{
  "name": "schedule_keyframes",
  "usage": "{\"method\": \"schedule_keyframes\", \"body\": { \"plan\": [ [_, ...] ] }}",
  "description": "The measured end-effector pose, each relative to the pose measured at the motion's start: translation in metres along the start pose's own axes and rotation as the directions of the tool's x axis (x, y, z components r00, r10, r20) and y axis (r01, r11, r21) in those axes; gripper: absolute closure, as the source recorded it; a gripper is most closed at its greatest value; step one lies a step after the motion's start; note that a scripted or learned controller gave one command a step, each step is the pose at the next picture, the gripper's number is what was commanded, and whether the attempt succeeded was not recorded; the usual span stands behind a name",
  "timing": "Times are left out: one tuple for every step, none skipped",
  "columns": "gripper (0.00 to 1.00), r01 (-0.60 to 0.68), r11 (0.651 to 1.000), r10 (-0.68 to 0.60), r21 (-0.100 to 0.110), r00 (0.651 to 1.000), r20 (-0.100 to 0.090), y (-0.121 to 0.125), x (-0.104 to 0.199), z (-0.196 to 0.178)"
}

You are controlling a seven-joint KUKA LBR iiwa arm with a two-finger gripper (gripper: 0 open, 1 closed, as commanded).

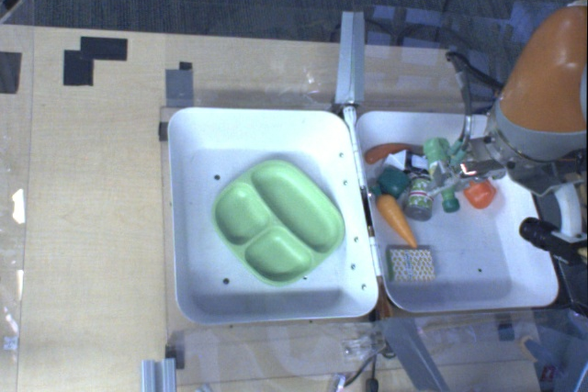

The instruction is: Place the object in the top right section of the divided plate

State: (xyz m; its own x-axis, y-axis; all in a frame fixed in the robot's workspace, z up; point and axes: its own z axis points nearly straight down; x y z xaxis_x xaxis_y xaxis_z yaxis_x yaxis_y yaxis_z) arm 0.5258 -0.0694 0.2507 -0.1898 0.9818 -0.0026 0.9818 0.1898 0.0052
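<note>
My arm (551,60) fills the right edge, its orange band cut off by the frame. Left of it, the left bin (197,289) holds the green divided plate (278,220), all sections bare. Across the right bin (514,285), my gripper (450,170) hangs over a clutter of small things: a carrot (397,220), a speckled sponge (411,264), a tin (419,200), an orange piece (478,194). Whether my fingers are parted or hold anything, I cannot tell.

Green divided plate (278,220) sitting in left bin (193,289), gripper (452,172) hovering over cluttered right bin (524,285), carrot (396,218) lying near divider
</note>
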Motion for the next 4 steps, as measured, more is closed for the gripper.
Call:
{"method": "schedule_keyframes", "body": {
  "plan": [
    [1.0, 0.128, 0.992, -0.128, -0.002, 0.992, 0.0, 0.078, 0.021, -0.029],
    [1.0, 0.39, 0.921, -0.39, -0.003, 0.921, -0.001, 0.119, 0.101, 0.003],
    [1.0, 0.657, 0.753, -0.657, -0.003, 0.753, -0.003, 0.127, 0.185, 0.052],
    [1.0, 0.702, 0.712, -0.702, -0.003, 0.712, -0.002, 0.112, 0.198, 0.068]
  ]
}}
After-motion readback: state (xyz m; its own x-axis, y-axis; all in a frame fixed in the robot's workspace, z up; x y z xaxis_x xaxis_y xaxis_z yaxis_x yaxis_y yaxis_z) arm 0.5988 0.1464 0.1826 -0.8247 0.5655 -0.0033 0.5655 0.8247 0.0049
